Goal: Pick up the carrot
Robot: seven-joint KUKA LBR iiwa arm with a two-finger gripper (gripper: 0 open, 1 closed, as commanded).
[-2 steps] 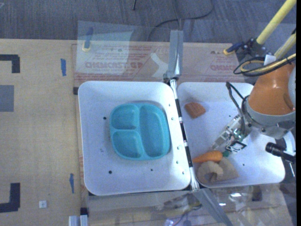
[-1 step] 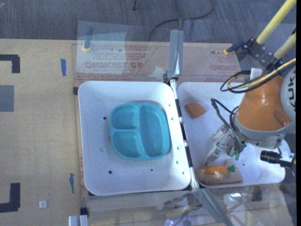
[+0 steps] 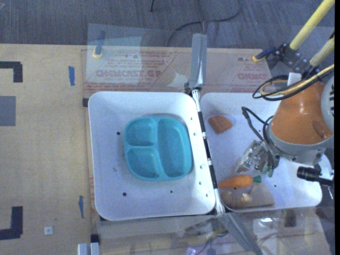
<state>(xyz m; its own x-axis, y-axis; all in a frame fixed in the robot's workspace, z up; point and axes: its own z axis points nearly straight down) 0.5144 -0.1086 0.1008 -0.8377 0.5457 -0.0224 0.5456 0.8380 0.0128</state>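
So the carrot is lying on its side near the front of the right bin, close to the divider between the two bins, with its green tip pointing toward the arm's side. Right in front of it, touching or nearly so, there's a flat brownish thing that looks like a slice of bread or a cookie, hard to say which. Further back in the same bin, near the divider, sits a small orange-brown lump, well apart from the carrot.

The arm comes in from the right with its orange band over the right bin, cables looping around it. The gripper hangs just above and a bit to the right of the carrot, near it but not on it. Honestly can't tell whether its tips are spread or pressed together, it's just a blurry metal cluster from this angle. Nothing visible between them, so the carrot is not picked up.

The left bin has a blue divided plate sitting roughly in the middle, three compartments.
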